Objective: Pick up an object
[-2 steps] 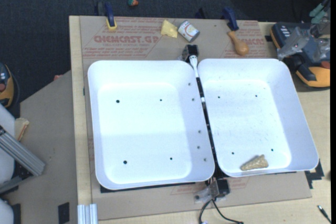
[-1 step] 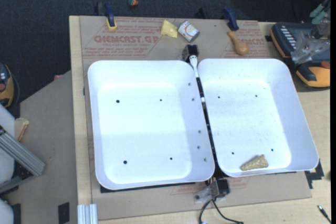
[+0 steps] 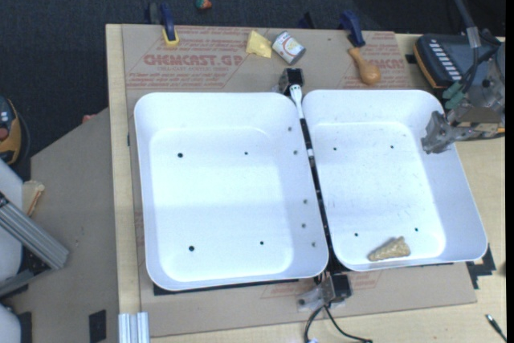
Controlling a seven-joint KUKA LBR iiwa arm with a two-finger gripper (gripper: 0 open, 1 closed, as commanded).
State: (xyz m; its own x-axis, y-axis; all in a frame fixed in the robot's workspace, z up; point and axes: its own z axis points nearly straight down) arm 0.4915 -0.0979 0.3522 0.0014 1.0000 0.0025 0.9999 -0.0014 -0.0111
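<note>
A small tan, wedge-shaped object (image 3: 389, 250) lies near the front edge of the right bin (image 3: 377, 116). My gripper (image 3: 438, 136) hangs at the right bin's right rim, far from the tan object and well behind it. The gripper is small and seen edge-on, so the state of its tips is unclear. Nothing shows held under it.
The left bin (image 3: 217, 112) sits beside the right one. Behind the bins on the board lie a yellow piece (image 3: 259, 45), a small white box (image 3: 288, 47), a tan wooden piece (image 3: 364, 67) and blue clamps (image 3: 168, 22).
</note>
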